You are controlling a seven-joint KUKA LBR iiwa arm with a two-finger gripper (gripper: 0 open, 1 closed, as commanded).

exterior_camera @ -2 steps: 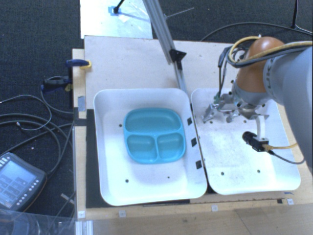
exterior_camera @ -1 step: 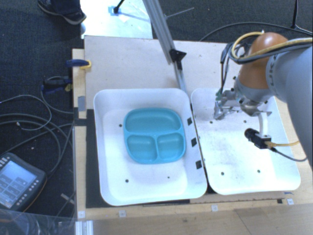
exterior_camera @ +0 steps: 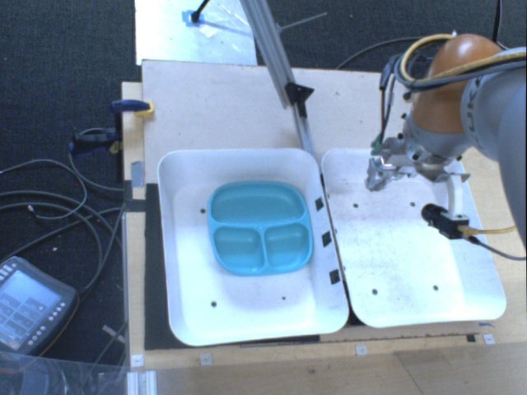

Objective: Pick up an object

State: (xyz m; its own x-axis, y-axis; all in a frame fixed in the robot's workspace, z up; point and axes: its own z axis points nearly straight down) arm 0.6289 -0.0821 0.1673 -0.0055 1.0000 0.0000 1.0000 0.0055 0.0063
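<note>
A pale desk [exterior_camera: 222, 105] is seen from above, ringed by dark carpet and loose cables, with two shallow white bins set side by side on it. In the left bin [exterior_camera: 185, 303] a blue divided plate [exterior_camera: 260, 227] lies flat, near the middle and slightly toward the far wall. The pincer [exterior_camera: 377, 174] is held over the far part of the right bin [exterior_camera: 428, 303], well apart from the plate; whether it is spread or pressed together cannot be told, and nothing is seen held in it.

For the pick to be done well, the arm should be carried across the shared bin walls to the left bin. The plate is shallow and flat, so a raised rim should be aimed for rather than the middle. A slow descent is advised, since a smooth plastic edge could slip out.
</note>
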